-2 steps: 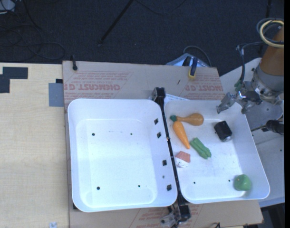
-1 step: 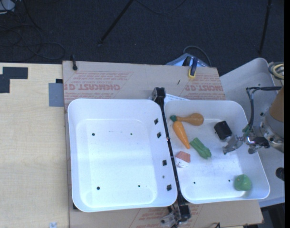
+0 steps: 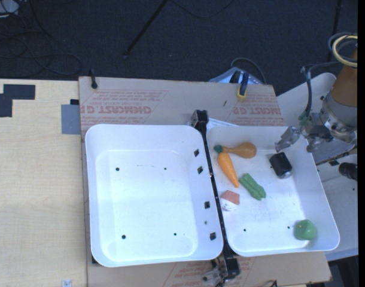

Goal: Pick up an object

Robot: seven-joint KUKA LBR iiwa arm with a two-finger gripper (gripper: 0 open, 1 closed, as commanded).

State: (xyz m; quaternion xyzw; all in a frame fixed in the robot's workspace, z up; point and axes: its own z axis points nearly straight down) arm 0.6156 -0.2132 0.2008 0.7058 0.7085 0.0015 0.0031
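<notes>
Above the far right rim of the right bin [image 3: 326,211], the robot's gripper [image 3: 303,137] hangs with its fingers spread open and nothing between them. Inside that bin lie a carrot [image 3: 228,168], a tan gourd [image 3: 239,150] touching the carrot's top, a green pepper [image 3: 253,186], a red-and-white piece [image 3: 230,199], a black block [image 3: 280,164] nearest the gripper, and a green ball [image 3: 305,229] in the near right corner.

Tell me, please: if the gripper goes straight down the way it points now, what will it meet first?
Probably the small black object in the right bin, which lies just below-left of the gripper. Depth is unclear, so it might meet the bin floor beside it.
</notes>
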